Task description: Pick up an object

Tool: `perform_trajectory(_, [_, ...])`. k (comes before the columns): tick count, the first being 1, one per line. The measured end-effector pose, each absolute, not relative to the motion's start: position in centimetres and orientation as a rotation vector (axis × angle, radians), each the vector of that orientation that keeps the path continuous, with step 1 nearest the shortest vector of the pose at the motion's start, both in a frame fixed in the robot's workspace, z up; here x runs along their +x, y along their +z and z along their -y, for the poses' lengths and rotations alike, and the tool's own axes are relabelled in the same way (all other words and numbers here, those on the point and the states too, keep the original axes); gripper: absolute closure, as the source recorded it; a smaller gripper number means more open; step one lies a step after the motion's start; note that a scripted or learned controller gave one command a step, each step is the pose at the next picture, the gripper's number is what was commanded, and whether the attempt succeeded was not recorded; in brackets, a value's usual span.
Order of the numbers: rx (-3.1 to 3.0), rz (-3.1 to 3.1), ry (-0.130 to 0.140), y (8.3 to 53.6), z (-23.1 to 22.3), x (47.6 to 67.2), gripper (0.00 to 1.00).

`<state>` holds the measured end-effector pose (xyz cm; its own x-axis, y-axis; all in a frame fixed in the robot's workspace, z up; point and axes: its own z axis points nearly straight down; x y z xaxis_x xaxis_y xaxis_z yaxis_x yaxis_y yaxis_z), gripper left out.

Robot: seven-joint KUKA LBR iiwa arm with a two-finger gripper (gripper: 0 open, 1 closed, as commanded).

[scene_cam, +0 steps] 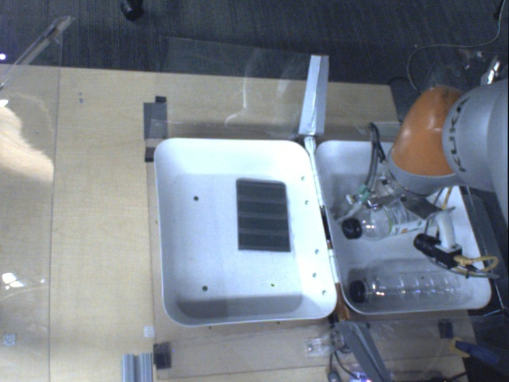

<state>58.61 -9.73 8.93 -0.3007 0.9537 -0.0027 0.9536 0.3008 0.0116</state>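
Note:
In the right bin, a small clear plastic bottle with a black cap lies on its side, cap pointing left. A longer clear bottle, also black-capped, lies along the bin's front wall. My gripper hangs from the grey arm with the orange band and sits low in this bin, right over the small bottle's neck end. Metal parts and wires crowd the bottle there. A dark grey ribbed slab lies flat in the middle of the left bin.
A black part with a yellow cable juts out by the right bin's right side, between the two bottles. A metal divider bar rises behind the gap between the bins. The wooden bench spreads out to the left.

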Motion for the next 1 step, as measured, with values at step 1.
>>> perform_trajectory(1, [1.848,-2.520,0.021,10.21,9.65,58.90,1.00])
